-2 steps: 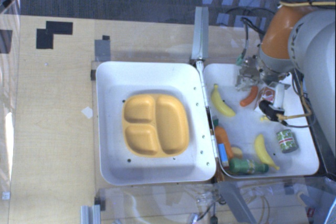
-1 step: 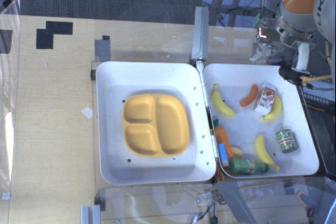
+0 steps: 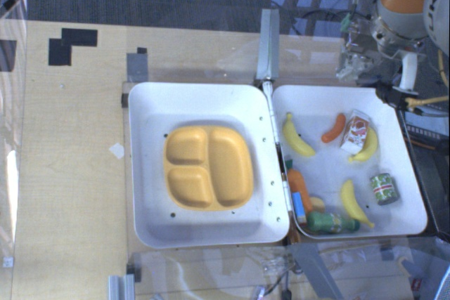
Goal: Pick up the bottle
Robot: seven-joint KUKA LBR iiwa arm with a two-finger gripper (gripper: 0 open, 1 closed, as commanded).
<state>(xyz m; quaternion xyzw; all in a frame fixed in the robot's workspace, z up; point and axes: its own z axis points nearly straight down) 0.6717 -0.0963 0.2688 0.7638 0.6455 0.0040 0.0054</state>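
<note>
Bottle (image 3: 332,223), green, lying on its side at the front edge of right bin (image 3: 415,211), touching an orange carrot-like toy (image 3: 299,187) and near a banana (image 3: 354,202). Gripper (image 3: 351,61) up past the bin's far rim, well apart from it; impossible to tell whether apart or together. Best approached from above, straddling the bottle's narrow width, clear of wall and neighbours.

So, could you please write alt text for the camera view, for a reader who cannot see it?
The gripper hovers above the right bin's far edge; inside lie a green bottle, three bananas and a can. The left bin holds a yellow divided tray.
</note>
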